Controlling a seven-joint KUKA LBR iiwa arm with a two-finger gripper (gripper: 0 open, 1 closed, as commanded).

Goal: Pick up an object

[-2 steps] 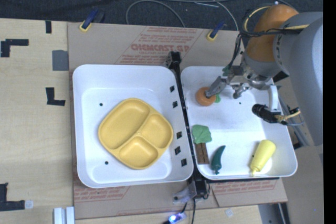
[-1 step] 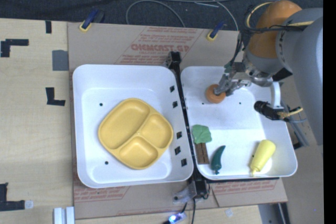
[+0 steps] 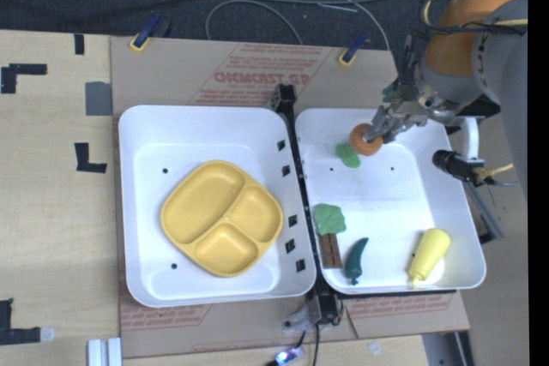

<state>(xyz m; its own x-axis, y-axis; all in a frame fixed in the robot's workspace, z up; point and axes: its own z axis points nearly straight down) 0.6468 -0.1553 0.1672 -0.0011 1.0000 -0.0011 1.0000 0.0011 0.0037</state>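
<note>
My gripper hangs over the back of the right bin, reaching in from the right. Its fingers are closed on a small round orange toy vegetable with a green leafy end pointing left and down. Other items lie in the same bin: a green leafy piece on a brown stalk near the left wall, a dark green pepper at the front, and a yellow corn-like toy in the front right corner.
The left bin holds a yellow divided plate. A black divider clip strip runs between the two bins. Cables cross the dark floor behind the bench.
</note>
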